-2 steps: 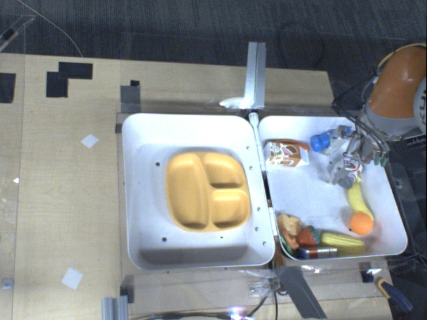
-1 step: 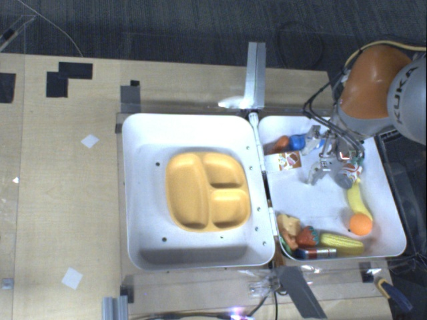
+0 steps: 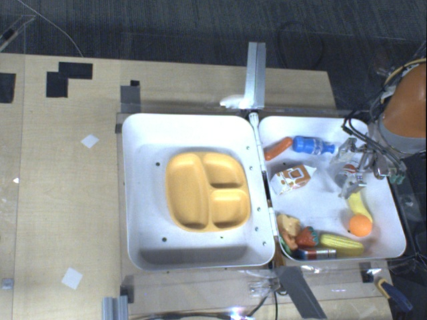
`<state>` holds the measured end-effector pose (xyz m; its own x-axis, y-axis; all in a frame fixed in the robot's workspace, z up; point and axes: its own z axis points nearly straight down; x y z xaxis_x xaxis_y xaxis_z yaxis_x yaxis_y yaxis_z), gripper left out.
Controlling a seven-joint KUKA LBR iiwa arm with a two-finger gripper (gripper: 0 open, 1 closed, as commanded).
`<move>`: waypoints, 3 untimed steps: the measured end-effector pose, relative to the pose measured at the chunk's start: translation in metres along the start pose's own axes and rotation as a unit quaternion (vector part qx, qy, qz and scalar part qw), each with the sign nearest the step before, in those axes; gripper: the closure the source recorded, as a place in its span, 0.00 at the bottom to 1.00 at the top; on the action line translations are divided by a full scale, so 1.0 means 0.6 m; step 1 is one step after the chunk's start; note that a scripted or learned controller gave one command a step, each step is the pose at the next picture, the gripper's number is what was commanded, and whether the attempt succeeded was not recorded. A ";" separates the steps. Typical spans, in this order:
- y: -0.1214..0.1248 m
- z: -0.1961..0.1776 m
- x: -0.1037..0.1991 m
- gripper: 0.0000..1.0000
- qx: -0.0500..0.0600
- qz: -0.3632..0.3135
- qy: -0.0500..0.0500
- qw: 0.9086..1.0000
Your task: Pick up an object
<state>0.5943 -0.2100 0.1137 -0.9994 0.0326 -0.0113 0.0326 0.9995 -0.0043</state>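
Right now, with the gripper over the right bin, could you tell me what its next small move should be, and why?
Probably a short descent straight onto the banana. The gripper hangs just above the banana's upper end in the right bin, with nothing visibly held. The orange ball touches the banana's lower end, so gripping near the top looks cleaner.

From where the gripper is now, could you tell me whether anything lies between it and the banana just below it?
Nothing visible does. The gripper is right above the banana in the right bin; the orange ball lies past the banana's far end.
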 end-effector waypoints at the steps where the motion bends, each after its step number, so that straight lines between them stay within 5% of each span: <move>1: 0.113 -0.005 0.070 0.00 -0.002 0.173 0.003 0.985; 2: 0.105 0.035 0.162 0.00 -0.002 0.167 -0.005 0.986; 3: 0.017 -0.018 0.175 0.00 0.000 0.096 0.000 0.995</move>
